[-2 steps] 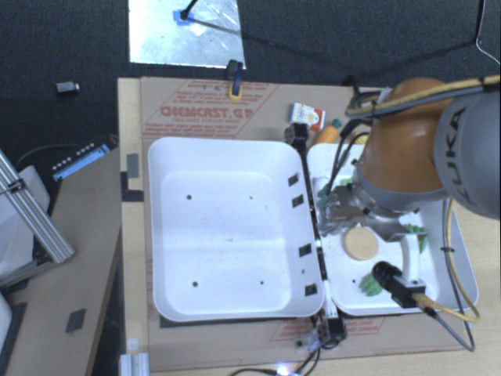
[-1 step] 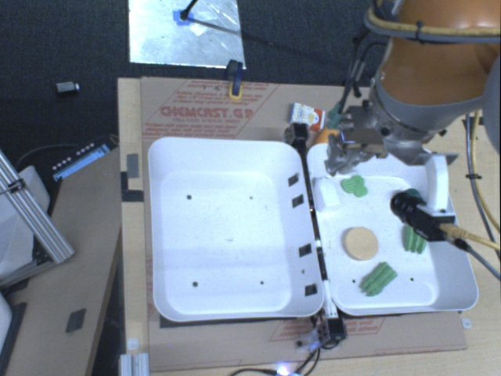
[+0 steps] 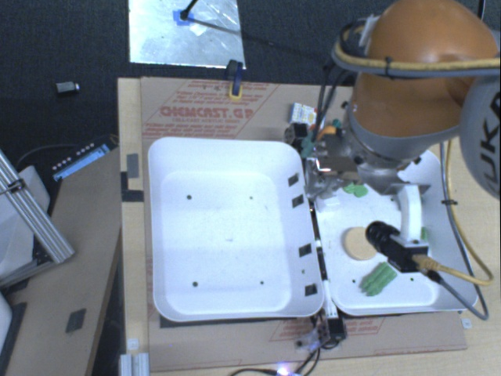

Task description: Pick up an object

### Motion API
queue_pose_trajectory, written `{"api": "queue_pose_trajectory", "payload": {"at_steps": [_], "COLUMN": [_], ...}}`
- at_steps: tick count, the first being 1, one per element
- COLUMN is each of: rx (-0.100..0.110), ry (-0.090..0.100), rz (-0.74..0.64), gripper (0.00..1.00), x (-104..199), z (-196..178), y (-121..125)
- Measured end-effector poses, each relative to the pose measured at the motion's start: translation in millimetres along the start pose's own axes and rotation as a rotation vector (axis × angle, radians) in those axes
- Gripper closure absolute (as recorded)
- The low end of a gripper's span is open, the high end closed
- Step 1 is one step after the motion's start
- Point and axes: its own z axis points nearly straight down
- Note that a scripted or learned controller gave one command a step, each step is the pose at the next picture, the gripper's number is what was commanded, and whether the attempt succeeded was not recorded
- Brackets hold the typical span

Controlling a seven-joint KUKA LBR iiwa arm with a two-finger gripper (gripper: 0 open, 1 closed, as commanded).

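Observation:
The right bin [image 3: 407,298] holds a round tan disc [image 3: 357,245] near its middle. A green ridged piece [image 3: 377,280] lies close to the front wall, and a small green piece [image 3: 357,189] lies further back. My gripper [image 3: 322,172] hangs low over the right bin's back left corner, next to the divide between the bins. The small green piece is just to its right. The grey wrist and its orange band cover the bin's back part and hide much of the gripper. I see nothing held.
The left bin [image 3: 168,288] lies beside the right one on a cardboard sheet [image 3: 203,108]. A shiny metal plate [image 3: 184,22] lies behind the bench, and an aluminium frame [image 3: 31,225] stands at the far left.

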Motion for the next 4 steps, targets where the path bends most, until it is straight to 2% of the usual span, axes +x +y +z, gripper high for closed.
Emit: {"api": "queue_pose_trajectory", "payload": {"at_steps": [1, 2, 3, 4], "rx": [-0.021, -0.006, 0.005, -0.009], "ry": [0.003, -0.005, 0.0, -0.004], "rz": [0.003, 0.014, 0.009, 0.008], "gripper": [1.0, 1.0, 1.0, 1.0], "x": [-14, -119, -133, -170], "z": [-156, -158, -108, -157], "y": [20, 92, 6, 52]}}
